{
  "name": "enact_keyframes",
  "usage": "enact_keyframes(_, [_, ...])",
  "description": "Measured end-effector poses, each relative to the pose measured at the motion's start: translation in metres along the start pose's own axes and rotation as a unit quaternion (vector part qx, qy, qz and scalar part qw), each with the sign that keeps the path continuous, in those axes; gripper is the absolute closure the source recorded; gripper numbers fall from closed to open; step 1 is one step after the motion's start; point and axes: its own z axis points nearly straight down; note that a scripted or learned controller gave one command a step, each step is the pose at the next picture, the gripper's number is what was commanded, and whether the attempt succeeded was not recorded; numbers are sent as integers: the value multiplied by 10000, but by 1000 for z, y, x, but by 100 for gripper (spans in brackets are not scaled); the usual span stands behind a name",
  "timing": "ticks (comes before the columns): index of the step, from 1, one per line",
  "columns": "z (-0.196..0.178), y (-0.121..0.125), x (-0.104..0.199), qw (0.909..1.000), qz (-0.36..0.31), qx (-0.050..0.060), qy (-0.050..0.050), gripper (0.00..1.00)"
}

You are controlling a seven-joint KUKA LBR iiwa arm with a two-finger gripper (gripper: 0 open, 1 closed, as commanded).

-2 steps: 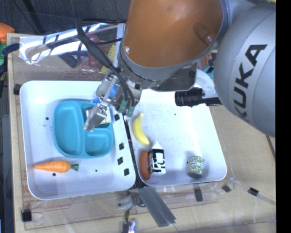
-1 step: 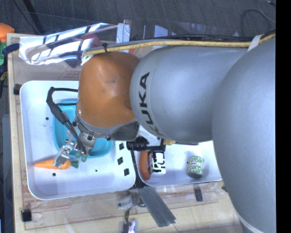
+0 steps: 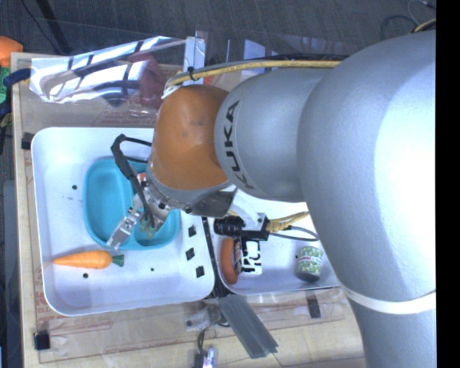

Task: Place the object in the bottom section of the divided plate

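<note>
A blue divided plate lies in the left white bin, and the arm hides its right side. My gripper hangs low over the plate's near right part, below the orange wrist band. Something small and greenish shows at the gripper's tip, too unclear to name. An orange carrot with a green stub lies on the bin floor just in front of the plate, left of the gripper and apart from it.
In the right bin lie a brown sausage-shaped thing, a black-and-white item and a small green patterned can. The large grey arm covers most of that bin. Shiny foil sits behind the left bin.
</note>
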Motion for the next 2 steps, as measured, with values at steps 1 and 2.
enact_keyframes(1, [-8, 1, 0, 10000, -26, 14, 6, 100])
enact_keyframes(2, [-29, -52, -68, 10000, -38, -11, -10, 100])
